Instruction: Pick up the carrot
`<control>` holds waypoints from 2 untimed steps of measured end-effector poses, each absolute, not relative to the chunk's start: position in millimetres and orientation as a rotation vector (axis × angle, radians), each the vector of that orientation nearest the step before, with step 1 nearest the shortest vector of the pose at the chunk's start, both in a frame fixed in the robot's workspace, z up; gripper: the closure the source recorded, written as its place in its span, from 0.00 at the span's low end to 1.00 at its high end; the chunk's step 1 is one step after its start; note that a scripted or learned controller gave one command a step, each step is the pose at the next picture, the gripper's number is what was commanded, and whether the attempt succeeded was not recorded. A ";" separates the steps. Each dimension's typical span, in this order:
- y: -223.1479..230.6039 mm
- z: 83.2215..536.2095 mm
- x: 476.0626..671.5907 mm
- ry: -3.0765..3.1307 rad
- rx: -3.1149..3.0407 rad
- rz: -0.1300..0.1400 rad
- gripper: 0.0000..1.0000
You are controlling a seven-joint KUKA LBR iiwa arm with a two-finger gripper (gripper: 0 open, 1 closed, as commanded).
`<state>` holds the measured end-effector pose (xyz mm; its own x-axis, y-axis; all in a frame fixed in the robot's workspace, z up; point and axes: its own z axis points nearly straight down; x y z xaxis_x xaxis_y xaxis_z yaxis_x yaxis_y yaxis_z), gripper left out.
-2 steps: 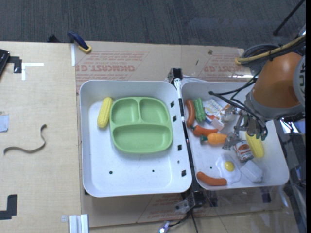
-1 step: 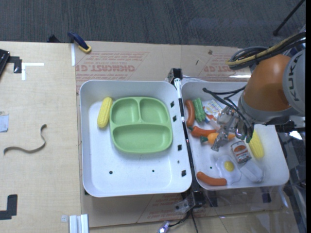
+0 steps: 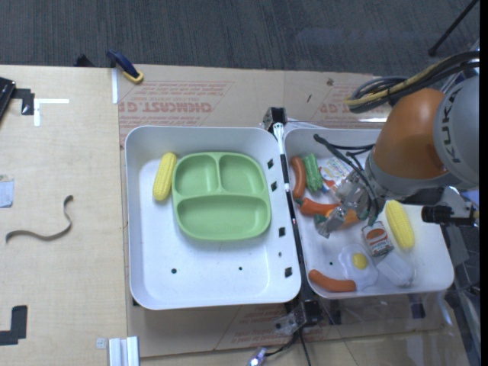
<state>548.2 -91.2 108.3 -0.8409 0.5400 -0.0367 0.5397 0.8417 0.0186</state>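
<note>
The carrot [image 3: 317, 205] is an orange piece lying in the left half of the right bin [image 3: 435, 280], partly covered by the gripper. My gripper [image 3: 339, 218] is down in that bin, right on the carrot's right end, with an orange bit showing beside its tip. The grey arm with its orange band [image 3: 412, 139] reaches in from the right and hides the bin's back right part.
Around the carrot in the right bin lie a sausage [image 3: 297, 178], a green vegetable [image 3: 311, 166], a corn cob [image 3: 399, 225], a small can [image 3: 377, 240], a fried egg [image 3: 358, 262] and another sausage [image 3: 332, 282]. The left bin [image 3: 152, 280] holds a green divided plate [image 3: 221, 195] and a corn cob [image 3: 163, 176].
</note>
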 end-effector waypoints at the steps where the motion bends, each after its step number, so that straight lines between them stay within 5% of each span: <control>1: -101.0 108.8 560.1 2.863 1.191 0.017 0.00; 2: -122.9 109.1 558.9 2.627 1.647 0.030 0.00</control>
<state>558.9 -122.9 109.1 -0.4351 0.9001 -0.0241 0.8993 0.4357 0.0378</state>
